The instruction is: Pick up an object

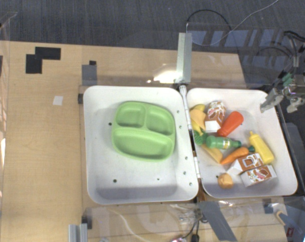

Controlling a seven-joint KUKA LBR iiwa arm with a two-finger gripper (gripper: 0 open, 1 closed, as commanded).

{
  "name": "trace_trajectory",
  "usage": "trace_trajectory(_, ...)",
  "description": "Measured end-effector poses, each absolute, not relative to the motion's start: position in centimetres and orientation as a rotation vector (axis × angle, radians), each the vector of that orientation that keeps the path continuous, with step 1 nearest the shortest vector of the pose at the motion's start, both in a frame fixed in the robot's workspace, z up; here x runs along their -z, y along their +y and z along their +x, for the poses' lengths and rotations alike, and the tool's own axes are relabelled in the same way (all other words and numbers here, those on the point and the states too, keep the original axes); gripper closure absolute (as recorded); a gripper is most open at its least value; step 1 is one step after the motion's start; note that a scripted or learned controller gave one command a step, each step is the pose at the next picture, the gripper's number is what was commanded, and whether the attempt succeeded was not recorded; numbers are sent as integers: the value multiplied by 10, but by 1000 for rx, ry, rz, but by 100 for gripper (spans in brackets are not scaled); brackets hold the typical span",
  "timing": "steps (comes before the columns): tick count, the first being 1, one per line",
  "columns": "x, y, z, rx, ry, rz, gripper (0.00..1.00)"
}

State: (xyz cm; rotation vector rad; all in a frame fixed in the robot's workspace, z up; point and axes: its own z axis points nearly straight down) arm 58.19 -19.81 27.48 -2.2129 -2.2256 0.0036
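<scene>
Orange carrot [234, 156] with green top lies among toys; fingers' [269, 101] state unclear.

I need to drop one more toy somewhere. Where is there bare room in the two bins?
Left bin: bare floor all around the green tray, widest along the near edge. Right bin: crowded through the middle with toy food; small free patches at the far right corner and the near left corner by the divider.

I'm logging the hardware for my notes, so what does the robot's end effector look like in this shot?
At the view's right edge, the end effector is a small grey metal assembly with pale, light-coloured parts and a green spot near its top. Dark cables run behind it. Finer detail is too small to tell.
</scene>
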Motion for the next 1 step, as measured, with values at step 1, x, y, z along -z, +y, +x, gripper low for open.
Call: trace_trajectory(1,-175,-142,658,-1,-2131,-2306,0)
